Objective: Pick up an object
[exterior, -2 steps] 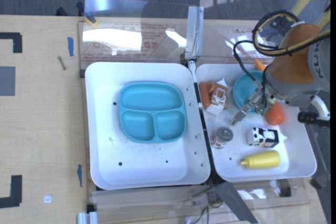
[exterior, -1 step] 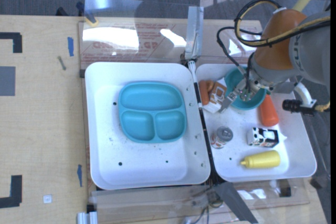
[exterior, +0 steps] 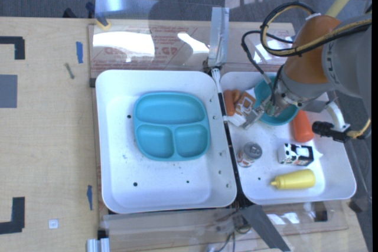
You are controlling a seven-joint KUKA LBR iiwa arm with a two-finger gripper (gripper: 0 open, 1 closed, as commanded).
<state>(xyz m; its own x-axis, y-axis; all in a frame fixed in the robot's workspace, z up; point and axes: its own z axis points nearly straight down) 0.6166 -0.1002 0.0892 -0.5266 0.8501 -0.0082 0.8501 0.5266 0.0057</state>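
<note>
My gripper (exterior: 258,115) low in rt bin (exterior: 336,180), beside teal bowl (exterior: 287,117) & orange packet (exterior: 238,102): grasp step, I judge. Jaw state: can't tell. Next: clamp, lift straight.

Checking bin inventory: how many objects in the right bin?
6: orange-white packet at upper left, teal bowl under the gripper, orange piece at right, black-and-white toy, small round can mid-bin, yellow bottle at front. The arm may hide more.
</note>
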